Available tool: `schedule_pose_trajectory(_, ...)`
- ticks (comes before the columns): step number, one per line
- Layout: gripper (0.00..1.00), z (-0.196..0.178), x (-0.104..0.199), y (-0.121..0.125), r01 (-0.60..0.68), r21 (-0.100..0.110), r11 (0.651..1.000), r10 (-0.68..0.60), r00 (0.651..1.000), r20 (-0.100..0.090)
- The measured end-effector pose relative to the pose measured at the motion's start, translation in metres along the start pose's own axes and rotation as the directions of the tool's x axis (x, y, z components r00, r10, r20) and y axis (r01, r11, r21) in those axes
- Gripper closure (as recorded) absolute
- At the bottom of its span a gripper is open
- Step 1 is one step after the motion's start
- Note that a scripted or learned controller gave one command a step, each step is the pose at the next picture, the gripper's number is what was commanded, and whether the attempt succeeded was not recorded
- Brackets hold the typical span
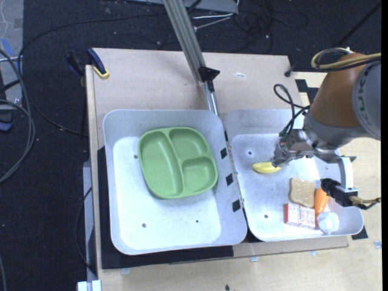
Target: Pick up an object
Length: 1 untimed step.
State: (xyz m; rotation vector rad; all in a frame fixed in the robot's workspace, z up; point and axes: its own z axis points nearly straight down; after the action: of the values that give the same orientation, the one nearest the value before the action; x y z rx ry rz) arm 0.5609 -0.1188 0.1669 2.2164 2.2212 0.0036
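A small yellow banana [265,168] lies in the middle of the right bin [254,144]. My gripper [282,157] hangs right above its right end, reaching in from the right. Further right in the same bin lie a slice of toast [302,192], an orange carrot [320,201], a red-and-white packet [300,215] and a white bottle [328,222], all near the front right corner.
The left bin [127,223] holds a green divided plate [178,161]. A grey metal pole [185,32] slants down from the top to the gap between the bins. The arm's body [345,102] and cables cover the right bin's far right side.
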Motion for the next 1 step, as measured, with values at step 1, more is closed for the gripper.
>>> schedule_pose_trajectory(1, 1.00, -0.0442, -0.0037, -0.0029, 0.000, -0.001, 1.000, 0.000, 1.000, 0.001)
